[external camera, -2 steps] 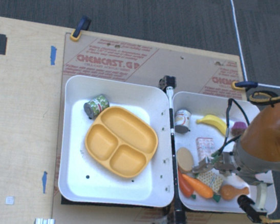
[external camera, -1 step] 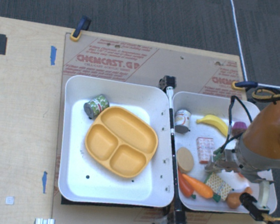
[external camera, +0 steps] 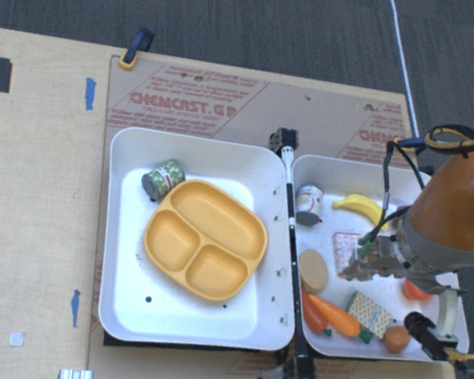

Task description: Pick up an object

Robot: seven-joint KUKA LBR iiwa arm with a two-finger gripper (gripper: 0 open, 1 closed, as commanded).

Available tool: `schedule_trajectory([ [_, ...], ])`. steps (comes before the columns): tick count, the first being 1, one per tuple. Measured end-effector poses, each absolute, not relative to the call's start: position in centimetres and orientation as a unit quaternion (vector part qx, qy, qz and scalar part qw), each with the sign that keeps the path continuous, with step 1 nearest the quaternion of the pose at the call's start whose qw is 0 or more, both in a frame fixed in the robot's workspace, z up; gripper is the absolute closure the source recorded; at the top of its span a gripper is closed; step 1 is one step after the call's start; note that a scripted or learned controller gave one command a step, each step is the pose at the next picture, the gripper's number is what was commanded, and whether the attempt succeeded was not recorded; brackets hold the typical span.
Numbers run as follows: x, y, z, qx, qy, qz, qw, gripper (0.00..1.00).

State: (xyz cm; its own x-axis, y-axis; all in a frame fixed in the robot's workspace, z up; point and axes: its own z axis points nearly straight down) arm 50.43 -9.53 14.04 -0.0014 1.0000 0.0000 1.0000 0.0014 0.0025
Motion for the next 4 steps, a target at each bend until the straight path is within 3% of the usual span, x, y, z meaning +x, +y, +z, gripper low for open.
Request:
schedule_trajectory([
  [1, 50.4, -9.6, 14.0, 0.707, 0.707, 0.0007, 0.001, 0.00],
  [2, 56.5, -13.1, 8.6, 0.707, 0.707, 0.0011, 0.002, 0.00],
  [3, 59.8, -9.1, 8.6, 0.706, 0.708, 0.0013, 0.001, 0.00],
  [4, 60.0, -9.2, 9.7, 0.706, 0.708, 0.0022, 0.004, 1.00],
])
